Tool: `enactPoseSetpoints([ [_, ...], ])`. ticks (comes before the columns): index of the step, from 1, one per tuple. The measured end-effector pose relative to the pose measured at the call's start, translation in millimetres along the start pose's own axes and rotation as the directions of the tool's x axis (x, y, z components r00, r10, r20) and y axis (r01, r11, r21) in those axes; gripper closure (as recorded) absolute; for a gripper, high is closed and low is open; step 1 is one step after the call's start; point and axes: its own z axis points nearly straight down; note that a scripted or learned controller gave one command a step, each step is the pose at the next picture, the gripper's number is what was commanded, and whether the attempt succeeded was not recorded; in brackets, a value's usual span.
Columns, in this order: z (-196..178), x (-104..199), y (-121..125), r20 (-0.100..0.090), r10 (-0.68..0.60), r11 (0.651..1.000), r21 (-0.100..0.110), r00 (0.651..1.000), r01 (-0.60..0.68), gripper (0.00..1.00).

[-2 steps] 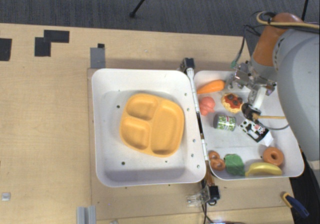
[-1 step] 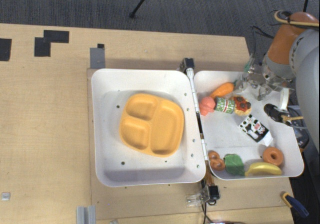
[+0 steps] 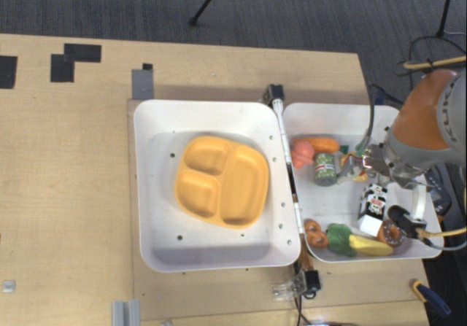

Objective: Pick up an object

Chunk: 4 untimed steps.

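Bench: a flat, light wooden bench [image 3: 66, 193] holds two shallow white bins side by side.
Left bin: the white plastic bin on the left [image 3: 157, 244] has one thing in it — a yellow-orange plastic tray with three sections [image 3: 221, 179], lying a bit turned near the middle.
Right bin: the white plastic bin on the right [image 3: 343, 197] holds a bunch of small toys.
Top of the right bin: a pink-red round toy [image 3: 302, 151] lies just beside an orange carrot-like toy [image 3: 326, 145]. A small green can with a label [image 3: 325, 169] stands right below them.
Bottom of the right bin: a brown pretzel-shaped toy [image 3: 314, 233] sits at the near left corner. Next to it is a green pepper-like toy [image 3: 340, 237], and a yellow banana-like toy [image 3: 371, 246] touches it on the right.
Middle right: a small white carton with black spots [image 3: 373, 204] stands near the arm, above the banana toy.
Arm: the grey robot arm with an orange band [image 3: 427, 127] comes in from the right and hangs over the right bin.
Gripper: the two-finger gripper [image 3: 363, 162] is low, between the green can and the spotted carton — it is too small and dark to tell how its jaws stand, and nothing can be seen held in it.
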Motion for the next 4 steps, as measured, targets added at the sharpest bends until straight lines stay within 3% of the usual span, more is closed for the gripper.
enactPoseSetpoints([
  [1,-1,-14,-46,0.006,-0.416,0.909,-0.008,0.909,0.416,0.0],
  [2,-12,-12,-44,0.006,-0.419,0.908,-0.012,0.908,0.419,1.0],
  [3,-97,73,-82,0.0,-0.043,0.999,0.002,0.999,0.043,1.0],
  [4,-97,72,-82,0.0,-0.042,0.999,0.002,0.999,0.042,0.0],
])
